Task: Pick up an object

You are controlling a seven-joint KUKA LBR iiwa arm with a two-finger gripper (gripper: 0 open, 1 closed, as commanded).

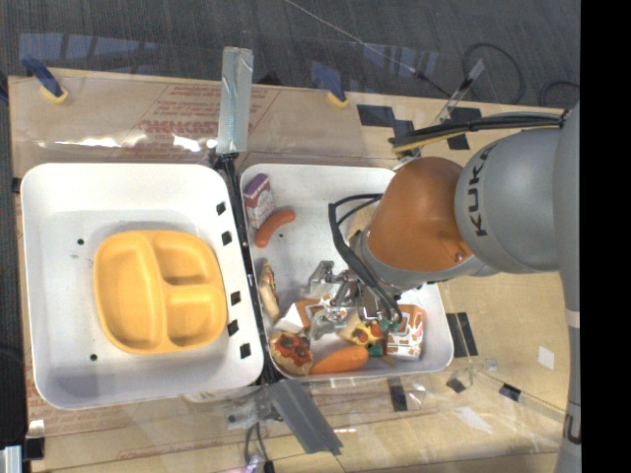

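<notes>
The jaws of the gripper (340,299) are down among the items in the right bin (315,187), but clutter and the metal linkage obscure them: whether they are spread or pressed together cannot be told, and no item can be seen pinched between them.

Directly around the gripper lies a cluster of toy food at the near side of the right bin. A carrot (338,361) lies just below the gripper, near the bin's front wall. A pizza slice (288,351) sits to the carrot's left. A small white carton with red print (406,335) lies to the right of the gripper.

Further off, a sausage (275,225) lies toward the far-left part of the same bin, apart from the gripper. A small purple-and-white box (258,199) stands just beyond it, in the far-left corner.

The left bin (59,195) holds a yellow divided plate (158,289), well apart from the gripper
</notes>
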